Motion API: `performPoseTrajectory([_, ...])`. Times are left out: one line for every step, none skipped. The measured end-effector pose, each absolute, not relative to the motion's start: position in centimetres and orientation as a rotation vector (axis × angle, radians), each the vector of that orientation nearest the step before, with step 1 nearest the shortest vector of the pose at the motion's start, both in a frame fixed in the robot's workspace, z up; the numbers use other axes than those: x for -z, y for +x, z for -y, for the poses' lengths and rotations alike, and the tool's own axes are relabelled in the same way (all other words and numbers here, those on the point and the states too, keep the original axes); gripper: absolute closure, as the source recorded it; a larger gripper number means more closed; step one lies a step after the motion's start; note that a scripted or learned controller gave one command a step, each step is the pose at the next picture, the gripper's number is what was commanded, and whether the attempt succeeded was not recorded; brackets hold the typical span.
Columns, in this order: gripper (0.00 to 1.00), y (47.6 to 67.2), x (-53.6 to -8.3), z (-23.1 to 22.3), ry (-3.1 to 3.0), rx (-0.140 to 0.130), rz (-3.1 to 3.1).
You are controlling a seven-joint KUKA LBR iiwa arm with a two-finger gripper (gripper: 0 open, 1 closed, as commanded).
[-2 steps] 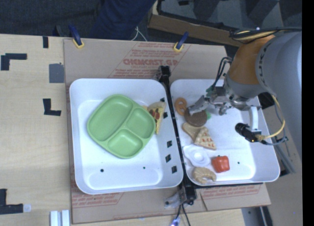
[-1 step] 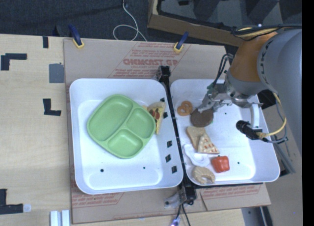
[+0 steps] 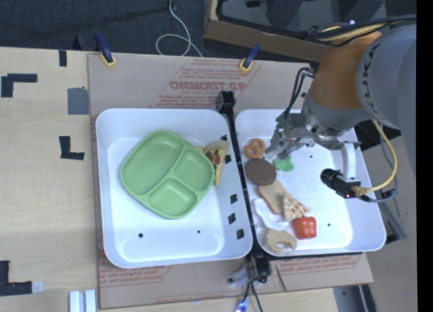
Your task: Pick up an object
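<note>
Pincer (image 3: 279,149) hangs just above green piece (image 3: 283,164), right bin (image 3: 362,239).

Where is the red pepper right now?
The red pepper lies in the right bin, near its front edge, beside the pizza slice and just right of the white cloth.

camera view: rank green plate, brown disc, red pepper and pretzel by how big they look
1. green plate, by far the largest
2. brown disc
3. red pepper and pretzel look about alike, so I won't rank them
</note>
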State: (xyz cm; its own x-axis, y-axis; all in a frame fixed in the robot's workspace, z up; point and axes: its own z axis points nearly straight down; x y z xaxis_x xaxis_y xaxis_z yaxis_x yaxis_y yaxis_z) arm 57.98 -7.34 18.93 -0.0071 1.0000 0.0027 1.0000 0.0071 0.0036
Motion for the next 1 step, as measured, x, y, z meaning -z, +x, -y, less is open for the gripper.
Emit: performPoseTrajectory([0.0, 57.92, -18.39, 7.73, 2.221, 0.002, -2.225])
